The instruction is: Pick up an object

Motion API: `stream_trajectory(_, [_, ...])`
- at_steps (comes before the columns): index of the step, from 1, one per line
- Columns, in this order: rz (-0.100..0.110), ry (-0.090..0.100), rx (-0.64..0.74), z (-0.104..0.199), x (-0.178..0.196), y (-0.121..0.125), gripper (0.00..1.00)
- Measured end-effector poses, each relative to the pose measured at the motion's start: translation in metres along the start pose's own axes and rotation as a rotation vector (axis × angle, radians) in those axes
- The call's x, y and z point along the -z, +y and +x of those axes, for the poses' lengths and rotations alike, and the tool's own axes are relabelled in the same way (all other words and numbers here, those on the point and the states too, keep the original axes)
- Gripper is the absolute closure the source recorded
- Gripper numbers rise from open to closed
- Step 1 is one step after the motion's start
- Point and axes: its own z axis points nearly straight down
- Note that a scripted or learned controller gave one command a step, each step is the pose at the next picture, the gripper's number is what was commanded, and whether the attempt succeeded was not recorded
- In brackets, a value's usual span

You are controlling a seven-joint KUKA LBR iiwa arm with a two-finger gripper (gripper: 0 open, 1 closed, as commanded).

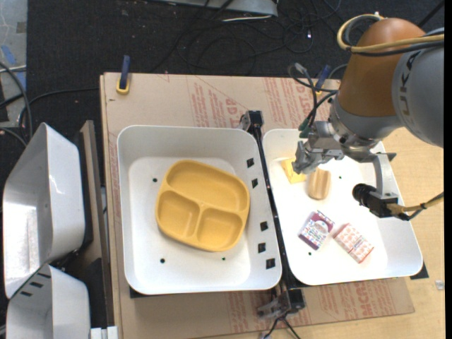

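My tool (308, 159) hung low in the right bin (406, 256), in its far left part; I cannot tell how it was set. A yellow block (293, 171) lay just under it, touching or nearly so. A tan cylinder (319, 183) stood just beside the block, on the side away from the left bin (134, 210). Nearer the camera from the cylinder lay a purple packet (316, 230) and, beside it, a pink packet (353, 242). A yellow divided plate (202, 205) sat in the left bin.
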Motion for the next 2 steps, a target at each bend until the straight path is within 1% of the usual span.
stream_trajectory(1, [0.001, 0.000, 0.000, 0.051, 0.002, 0.015, 1.00])
stream_trajectory(2, [0.002, -0.001, -0.001, 0.093, -0.016, 0.033, 1.00])
